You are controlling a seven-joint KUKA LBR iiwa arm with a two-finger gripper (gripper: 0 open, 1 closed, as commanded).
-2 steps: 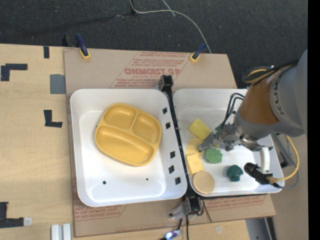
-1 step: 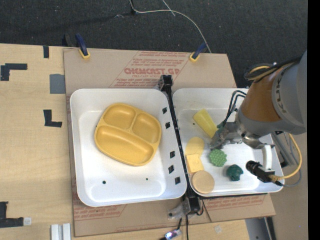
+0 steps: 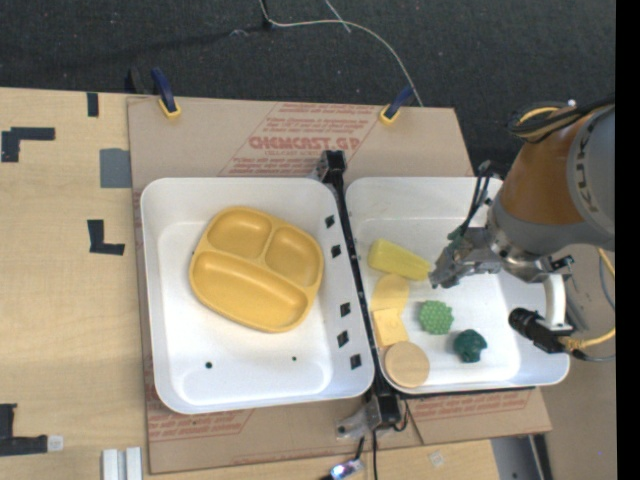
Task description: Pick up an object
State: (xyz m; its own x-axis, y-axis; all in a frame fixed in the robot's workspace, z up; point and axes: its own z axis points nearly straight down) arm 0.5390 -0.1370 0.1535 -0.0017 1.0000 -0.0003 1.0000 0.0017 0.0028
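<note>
The right bin holds several small things: a yellow block, a pale yellow wedge with a small yellow piece below it, a light green bumpy ball, a dark green lump and a tan wooden disc. My gripper hangs low in this bin, just right of the yellow block and above the light green ball. I see nothing between its tips. The arm's grey and orange wrist rises behind it on the right.
The left bin holds a yellow divided plate. A black divider with clips separates the bins. Both bins rest on a cardboard sheet held by blue-and-yellow clamps. A black cable fitting juts from the arm near the right rim.
</note>
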